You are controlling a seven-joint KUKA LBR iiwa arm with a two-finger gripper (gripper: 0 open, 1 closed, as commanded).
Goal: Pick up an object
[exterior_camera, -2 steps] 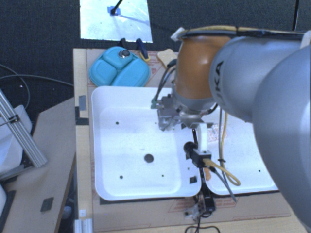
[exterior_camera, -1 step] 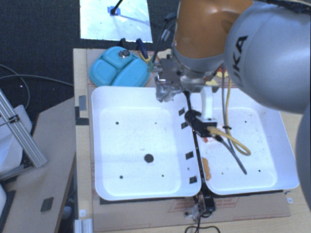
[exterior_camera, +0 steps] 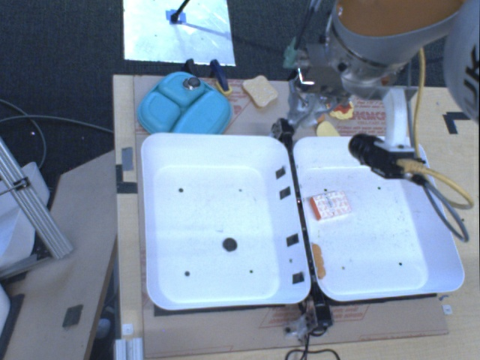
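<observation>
A red-and-white patterned block [exterior_camera: 330, 205] lies in the right bin [exterior_camera: 420, 276], near its middle left. A thin tan piece [exterior_camera: 318, 260] rests by the divider at that bin's front left. One small dark round object [exterior_camera: 229, 244] sits in the left bin [exterior_camera: 172, 283]. My gripper [exterior_camera: 301, 109] hangs over the far left corner of the right bin, above the rim and well behind the block. A yellow item [exterior_camera: 327, 129] and a red-orange item [exterior_camera: 343, 112] lie just beside it at the far rim.
Behind the left bin stand a blue sectioned dish [exterior_camera: 185, 105] and a tan bread-like piece [exterior_camera: 260, 91]. A black fitting [exterior_camera: 373, 154] with yellow and grey cables [exterior_camera: 442, 201] hangs over the right bin's far right. A shiny sheet [exterior_camera: 178, 21] lies on the floor beyond.
</observation>
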